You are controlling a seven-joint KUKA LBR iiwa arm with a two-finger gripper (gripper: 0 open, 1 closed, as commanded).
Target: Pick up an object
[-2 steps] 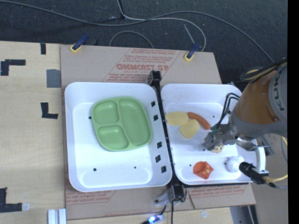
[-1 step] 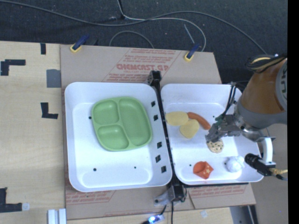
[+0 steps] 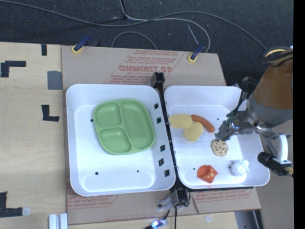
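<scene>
Wooden bench (image 3: 28,142) under cardboard sheet (image 3: 143,66), dark floor with cables (image 3: 143,19) beyond. Two white bins: left bin (image 3: 81,175) holding green divided plate (image 3: 124,126); right bin (image 3: 190,97) holding, near to far, red piece (image 3: 207,173), white lump (image 3: 238,167), cookie (image 3: 219,148), two yellow pieces (image 3: 187,126), sausage (image 3: 203,123). Gripper (image 3: 224,132) reaching from right, low, directly above cookie; cannot tell finger state.

Wood bench (image 3: 28,142), cardboard sheet (image 3: 143,66), dark floor (image 3: 57,13) w/ cables (image 3: 157,19)
</scene>
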